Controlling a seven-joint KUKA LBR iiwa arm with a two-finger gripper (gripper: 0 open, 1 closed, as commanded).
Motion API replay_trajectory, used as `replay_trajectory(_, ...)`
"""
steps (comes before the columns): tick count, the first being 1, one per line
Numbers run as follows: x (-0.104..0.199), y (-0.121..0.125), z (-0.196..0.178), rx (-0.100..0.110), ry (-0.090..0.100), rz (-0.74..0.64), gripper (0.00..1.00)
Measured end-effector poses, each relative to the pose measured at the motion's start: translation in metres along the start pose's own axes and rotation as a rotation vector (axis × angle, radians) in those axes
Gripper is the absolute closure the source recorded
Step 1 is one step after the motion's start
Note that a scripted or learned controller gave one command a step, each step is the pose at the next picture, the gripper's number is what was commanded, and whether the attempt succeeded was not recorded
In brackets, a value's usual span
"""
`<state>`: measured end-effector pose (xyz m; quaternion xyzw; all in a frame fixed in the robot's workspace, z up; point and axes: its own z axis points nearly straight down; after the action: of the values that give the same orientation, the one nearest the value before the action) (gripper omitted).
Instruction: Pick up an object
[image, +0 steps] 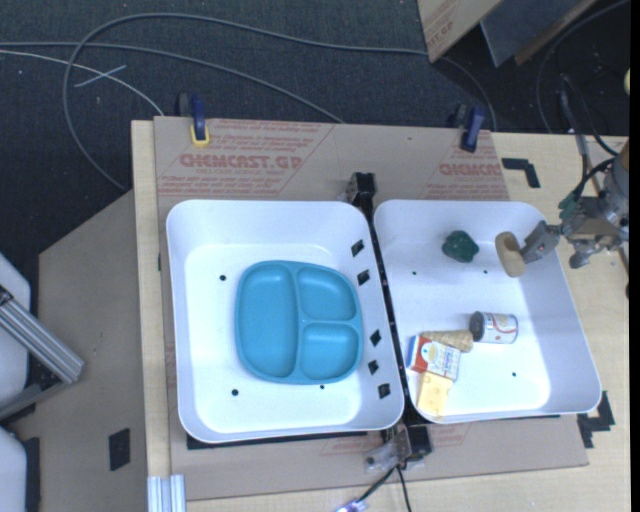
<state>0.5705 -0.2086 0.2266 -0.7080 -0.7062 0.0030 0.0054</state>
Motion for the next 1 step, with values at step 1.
replay_trajectory(1, 0.0004, 0.0026, -0.006, -0.011, -0.003, -0.003, 0.0)
